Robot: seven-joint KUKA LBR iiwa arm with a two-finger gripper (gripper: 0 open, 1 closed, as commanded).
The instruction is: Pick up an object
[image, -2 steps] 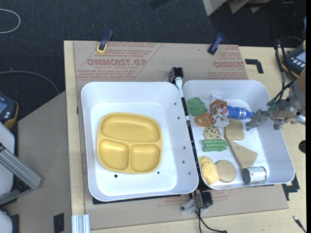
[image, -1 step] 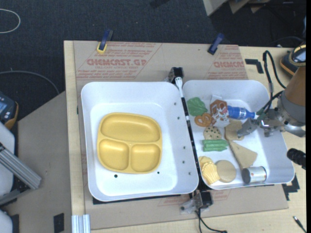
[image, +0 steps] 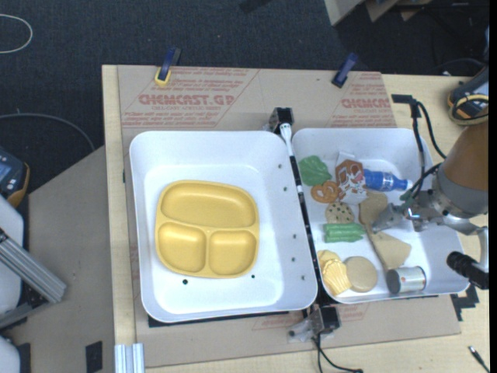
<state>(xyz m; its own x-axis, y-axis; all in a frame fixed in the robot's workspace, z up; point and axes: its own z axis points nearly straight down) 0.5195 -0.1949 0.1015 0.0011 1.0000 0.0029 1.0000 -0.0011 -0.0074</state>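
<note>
We find the candidate objects gathered in the right bin (image: pixel 311 142): a tan wedge (image: pixel 390 249), a green pod (image: pixel 343 232), a blue bottle (image: pixel 384 181) and a grey can (image: pixel 407 279). The pincer (image: pixel 386 221) hangs low among them, just above the wedge. The wedge's long axis runs slantwise, away from the pincer toward the can. Whether the pincer is released or clenched we cannot tell. The left bin (image: pixel 147 208) on the worktop (image: pixel 124 92) carries a yellow tray (image: pixel 206 228).

Yellow divided tray (image: pixel 207 228) in left bin (image: pixel 147 177), blue clamps (image: pixel 166 65) on cardboard (image: pixel 233 95)
</note>
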